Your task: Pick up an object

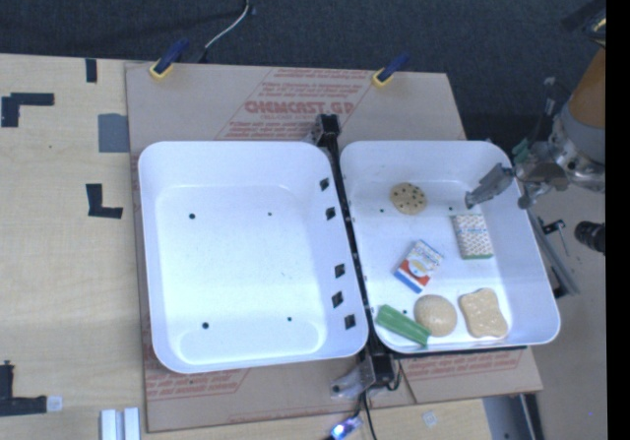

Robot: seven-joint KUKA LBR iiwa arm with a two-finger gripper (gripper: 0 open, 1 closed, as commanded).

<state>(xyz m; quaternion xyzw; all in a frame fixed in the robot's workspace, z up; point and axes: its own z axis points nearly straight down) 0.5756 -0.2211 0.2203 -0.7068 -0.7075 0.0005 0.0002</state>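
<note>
I see the end effector [504,186] open at the right bin's [448,155] far right edge, holding nothing. Just below it lies a small mesh packet [473,235]. Further away are a cookie [408,197], a small carton [419,264] and a green piece [403,325].

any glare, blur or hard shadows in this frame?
Camera view: the left bin floor is bright and washed out, its rim lightly shadowed; the cookie and other items in the right bin read soft, small print illegible; the claw at the right edge looks slightly blurred; no hard shadows.
</note>
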